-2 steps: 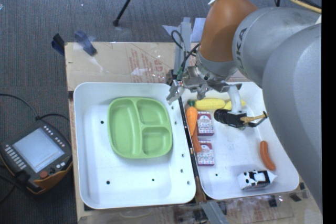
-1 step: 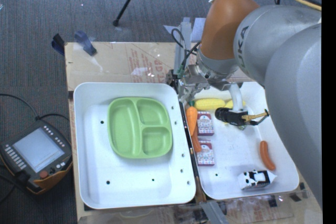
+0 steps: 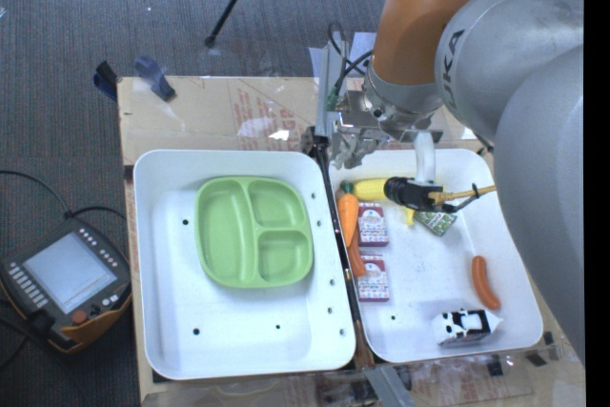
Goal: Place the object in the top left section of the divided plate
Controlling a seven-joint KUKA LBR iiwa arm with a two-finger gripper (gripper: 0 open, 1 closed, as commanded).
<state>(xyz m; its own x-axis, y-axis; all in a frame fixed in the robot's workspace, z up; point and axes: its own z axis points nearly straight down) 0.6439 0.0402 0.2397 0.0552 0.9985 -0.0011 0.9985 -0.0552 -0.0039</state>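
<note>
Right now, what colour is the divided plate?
Light green; the divided plate shows clearly in the camera view, inside the left bin.

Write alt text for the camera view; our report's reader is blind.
A grey arm's gripper hovers over the right bin's top left corner, above a carrot, corn and other toys. The left bin holds a green divided plate.

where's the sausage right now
In the camera view the sausage lies in the right bin, near its right wall, just above the small milk carton.
</note>
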